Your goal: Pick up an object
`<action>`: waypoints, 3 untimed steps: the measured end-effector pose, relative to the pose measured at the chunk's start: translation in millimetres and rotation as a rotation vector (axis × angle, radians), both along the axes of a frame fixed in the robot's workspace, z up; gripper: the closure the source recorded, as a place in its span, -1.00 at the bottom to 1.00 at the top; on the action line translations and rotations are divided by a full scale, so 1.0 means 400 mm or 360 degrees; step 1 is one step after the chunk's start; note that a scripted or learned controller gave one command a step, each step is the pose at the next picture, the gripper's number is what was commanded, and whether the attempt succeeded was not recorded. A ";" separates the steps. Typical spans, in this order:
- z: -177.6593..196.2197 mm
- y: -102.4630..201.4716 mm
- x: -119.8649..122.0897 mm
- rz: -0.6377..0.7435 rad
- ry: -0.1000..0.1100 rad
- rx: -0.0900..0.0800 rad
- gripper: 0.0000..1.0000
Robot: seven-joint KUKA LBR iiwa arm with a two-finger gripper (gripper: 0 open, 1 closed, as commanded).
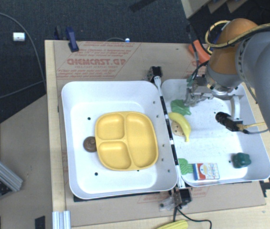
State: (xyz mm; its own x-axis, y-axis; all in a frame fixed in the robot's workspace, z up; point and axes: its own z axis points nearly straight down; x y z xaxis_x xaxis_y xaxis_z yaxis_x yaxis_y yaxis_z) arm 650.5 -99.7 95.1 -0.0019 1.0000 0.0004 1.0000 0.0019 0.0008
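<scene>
Nothing looks lifted yet: the two-finger gripper (190,100) hangs low just above the green leafy plastic toy (180,108), which lies beside the yellow plastic banana (180,125), its state impossible to tell, so grasping and lifting remain.

One fixed camera above the bench (53,128), slanting down, both bins (72,142) framed

Both white bins (72,128) look like smooth glossy plastic, the yellow divided plate (125,140) matt plastic, and the bench (96,61) is plain rough cardboard-looking board.
</scene>
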 end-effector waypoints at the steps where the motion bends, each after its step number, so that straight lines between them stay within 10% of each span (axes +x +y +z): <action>1: 0.000 0.000 0.000 0.0000 0.0001 0.0000 -1.00; 2: 0.226 0.143 -0.031 0.0000 -0.0002 0.0000 -1.00; 3: 0.224 0.123 -0.119 -0.0004 0.0004 0.0000 -1.00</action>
State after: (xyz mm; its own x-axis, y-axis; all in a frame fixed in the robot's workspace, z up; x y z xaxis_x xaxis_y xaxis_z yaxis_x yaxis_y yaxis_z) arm 602.7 -50.5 184.6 0.0007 1.0000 0.0002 1.0000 -0.0007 -0.0017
